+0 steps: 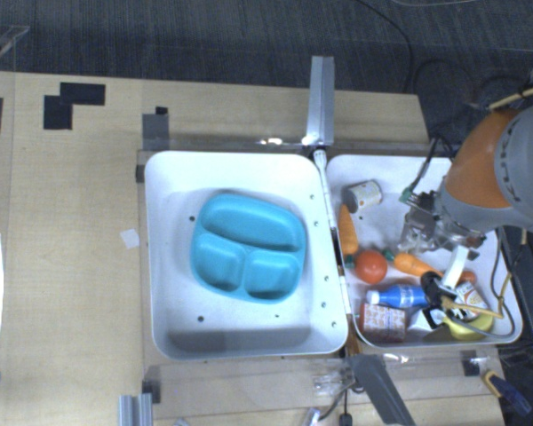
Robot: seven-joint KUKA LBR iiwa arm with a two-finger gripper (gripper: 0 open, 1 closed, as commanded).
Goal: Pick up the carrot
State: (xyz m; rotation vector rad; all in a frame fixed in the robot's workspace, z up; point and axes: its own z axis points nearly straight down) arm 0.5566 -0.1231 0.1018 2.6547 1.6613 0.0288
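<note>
- At the near end of the right bin (384, 223) lie a can (384, 321), a blue-capped bottle (400, 296) and a banana (466, 327), crowded together. None of them touches the task's thing.
- Just beyond them lies the carrot (416, 264), flat on the bin floor near the middle. Its long axis runs roughly across the bin, the green end pointing toward a red tomato (370, 266) that sits just beside it and the orange body tapering off toward the arm's side.
- The gripper (424, 236) hangs just past the carrot on its far side, almost over the thick middle of it. From this slanted view I cannot tell whether the claw is apart or together, and nothing shows clamped in it.
- So the carrot lies slightly nearward of and below the claw. By my reading, the coming move is a short shift toward the near edge and then a descent, with the claw closing across the carrot's width rather than along its length.
- The tomato at the green end is the close neighbour, so a grasp nearer the orange middle looks safer.
- Farther off, a second long orange thing (347, 230) rests against the bin's dividing wall, lying lengthwise near to far. It could be mistaken for the target.
- Beyond that, a grey cup (364, 193) lies at the far end.
- The left bin (173, 202) holds a blue tray (247, 247), well apart from all this.
</note>
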